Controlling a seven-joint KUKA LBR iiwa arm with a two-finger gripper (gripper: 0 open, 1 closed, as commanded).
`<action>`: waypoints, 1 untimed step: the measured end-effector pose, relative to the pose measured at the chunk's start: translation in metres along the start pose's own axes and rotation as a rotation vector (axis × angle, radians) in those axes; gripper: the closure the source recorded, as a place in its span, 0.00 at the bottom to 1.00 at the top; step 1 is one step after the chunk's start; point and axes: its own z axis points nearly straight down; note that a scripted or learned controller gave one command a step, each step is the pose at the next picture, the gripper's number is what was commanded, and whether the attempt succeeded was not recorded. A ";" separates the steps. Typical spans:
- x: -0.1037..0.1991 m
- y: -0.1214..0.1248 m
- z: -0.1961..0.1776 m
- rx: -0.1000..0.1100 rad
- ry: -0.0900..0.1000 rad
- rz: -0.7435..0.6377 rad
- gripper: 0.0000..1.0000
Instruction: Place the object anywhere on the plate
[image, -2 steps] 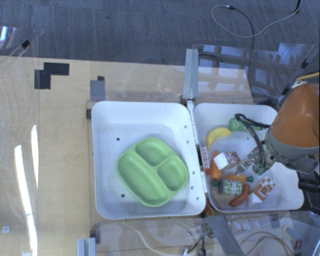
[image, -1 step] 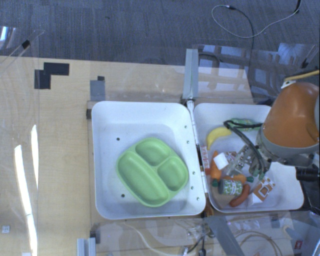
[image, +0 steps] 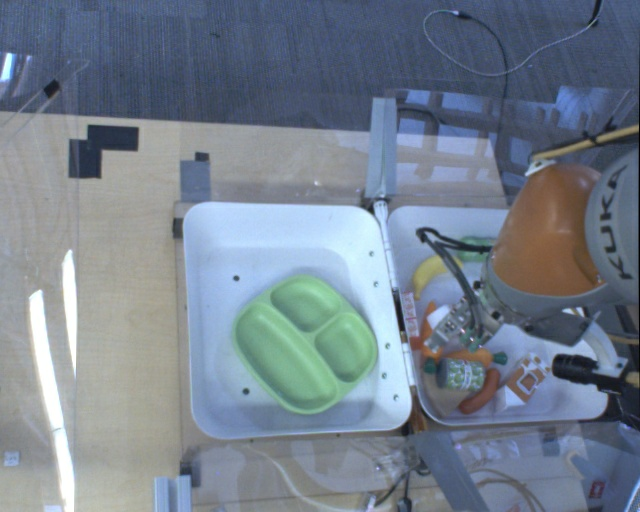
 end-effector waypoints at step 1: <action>-0.052 0.011 -0.229 -0.005 -0.008 -0.070 1.00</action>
